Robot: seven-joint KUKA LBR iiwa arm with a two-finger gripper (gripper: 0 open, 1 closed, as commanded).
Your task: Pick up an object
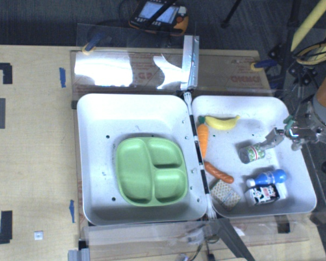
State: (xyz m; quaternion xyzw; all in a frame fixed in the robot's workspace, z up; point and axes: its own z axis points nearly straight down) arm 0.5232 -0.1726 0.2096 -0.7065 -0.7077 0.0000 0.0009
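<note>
From above, a pale wooden bench [32,145] carries black corner markings and strips of blue tape, with dark carpet beyond its far edge, where a handheld device with a lit screen [156,13] lies among stand legs and cables. A sheet of clear plastic [130,64] with glare on it stands behind the bins, held by a metal bracket.

Two shallow white bins sit side by side. The left bin [92,124] holds a green divided tray [151,170] with three compartments, lying flat near the middle.

The right bin [299,200] holds the loose things, placed here relative to the small can [252,154] with a green and red label, which lies on its side near the bin's centre. A banana [223,122] lies up and to the left of the can, near the far wall. A carrot [202,139] lies to the left, along the divider between the bins. A second, thinner orange piece [219,172] lies down and to the left. A patterned pouch [226,194] sits below that. A white bottle with a blue cap [266,187] lies on its side just below the can.

The gripper [273,139] reaches in from the right edge, its tip just beside the can's upper right. Whether its fingers are apart or together, I cannot tell.
</note>
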